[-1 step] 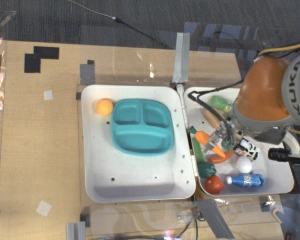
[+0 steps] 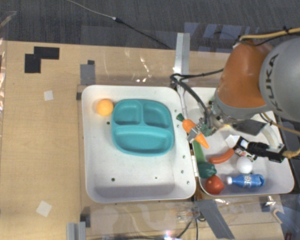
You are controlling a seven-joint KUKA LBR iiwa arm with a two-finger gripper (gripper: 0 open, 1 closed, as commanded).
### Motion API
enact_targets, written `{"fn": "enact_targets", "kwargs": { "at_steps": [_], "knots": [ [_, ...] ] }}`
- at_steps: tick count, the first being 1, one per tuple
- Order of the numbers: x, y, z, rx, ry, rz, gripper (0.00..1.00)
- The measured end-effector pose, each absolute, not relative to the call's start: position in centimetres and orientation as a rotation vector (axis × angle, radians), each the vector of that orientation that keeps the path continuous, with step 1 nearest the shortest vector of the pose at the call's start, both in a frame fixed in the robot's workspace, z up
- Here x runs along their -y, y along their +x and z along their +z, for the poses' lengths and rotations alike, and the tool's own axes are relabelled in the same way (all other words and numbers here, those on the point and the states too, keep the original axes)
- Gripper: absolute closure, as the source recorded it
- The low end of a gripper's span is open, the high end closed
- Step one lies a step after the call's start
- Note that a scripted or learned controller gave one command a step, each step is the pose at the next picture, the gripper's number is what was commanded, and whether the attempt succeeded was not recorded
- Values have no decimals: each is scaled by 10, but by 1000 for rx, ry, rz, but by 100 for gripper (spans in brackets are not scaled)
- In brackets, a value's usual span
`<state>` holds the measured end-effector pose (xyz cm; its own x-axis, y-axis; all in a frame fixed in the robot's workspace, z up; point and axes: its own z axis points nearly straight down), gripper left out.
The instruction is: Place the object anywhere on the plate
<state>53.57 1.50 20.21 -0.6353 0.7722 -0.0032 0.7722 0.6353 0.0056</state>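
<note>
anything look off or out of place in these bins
One thing: an orange ball lies loose on the left bin floor, beside the teal plate rather than on it. The toy carrot sits at the divide between bins, under the arm.

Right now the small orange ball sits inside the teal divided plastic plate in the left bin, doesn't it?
Not quite. The camera view shows the small orange ball beside the teal divided plastic plate, on the left bin floor by the plate's upper-left corner.
</note>
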Motion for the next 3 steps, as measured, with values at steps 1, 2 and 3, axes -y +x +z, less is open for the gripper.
{"fn": "enact_targets", "kwargs": {
  "at_steps": [1,2,3],
  "knots": [
    [-70,559,259,-2789,1429,11,100],
    [-106,607,212,-2678,1639,2,100],
    [-106,607,213,-2676,1639,4,0]
  ]
}}
